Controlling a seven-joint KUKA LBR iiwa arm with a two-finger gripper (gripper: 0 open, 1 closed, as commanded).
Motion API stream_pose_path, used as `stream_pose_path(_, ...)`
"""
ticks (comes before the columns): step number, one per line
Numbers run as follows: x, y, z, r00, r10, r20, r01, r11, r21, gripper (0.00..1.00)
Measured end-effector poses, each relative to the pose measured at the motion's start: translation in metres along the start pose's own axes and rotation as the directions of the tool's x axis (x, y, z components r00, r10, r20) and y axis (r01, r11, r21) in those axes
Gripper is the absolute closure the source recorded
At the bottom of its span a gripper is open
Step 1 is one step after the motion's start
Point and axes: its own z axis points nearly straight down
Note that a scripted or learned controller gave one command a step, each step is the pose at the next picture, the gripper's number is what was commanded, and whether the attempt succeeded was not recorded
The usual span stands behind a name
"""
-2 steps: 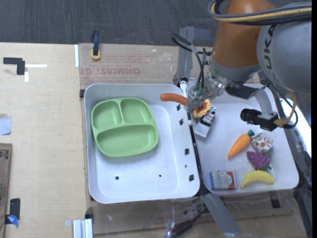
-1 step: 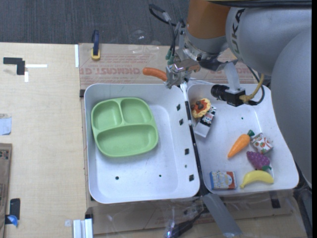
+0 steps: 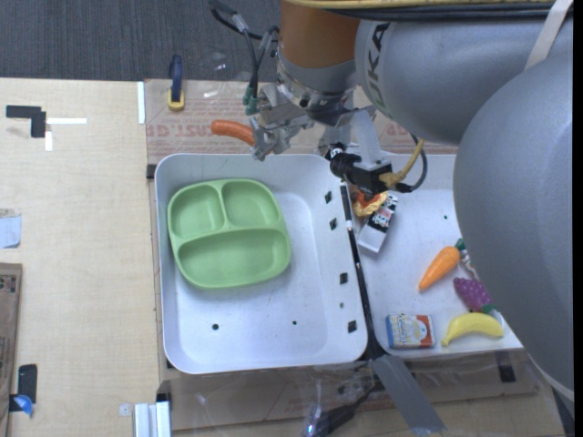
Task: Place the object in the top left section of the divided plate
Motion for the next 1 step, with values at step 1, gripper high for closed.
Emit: stream_pose_path(1,-0.0003,0.0,0.0,1.0,0.0,0.0,0.0,1.0,0.0,0.0)
